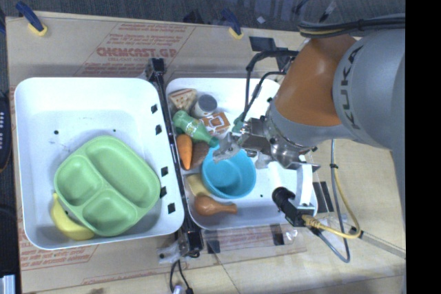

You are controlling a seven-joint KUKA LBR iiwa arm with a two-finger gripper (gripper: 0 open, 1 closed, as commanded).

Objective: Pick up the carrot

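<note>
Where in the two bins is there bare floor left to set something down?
Left bin: open white floor behind the green tray, up to the far wall. Right bin: crowded. The carrot, green bottle, blue cup and gripper pack its left half; a small bare strip lies near the front right corner.

Bench [103,51]: brown cardboard-look top with red print. Two shallow white bins sit directly on it, side by side and touching. Left bin [41,107] is the landmark: right bin [227,86] butts against its right wall, black clips along the seam. Blue clamps [31,18] on the bench's far edge, behind the left bin.
</note>
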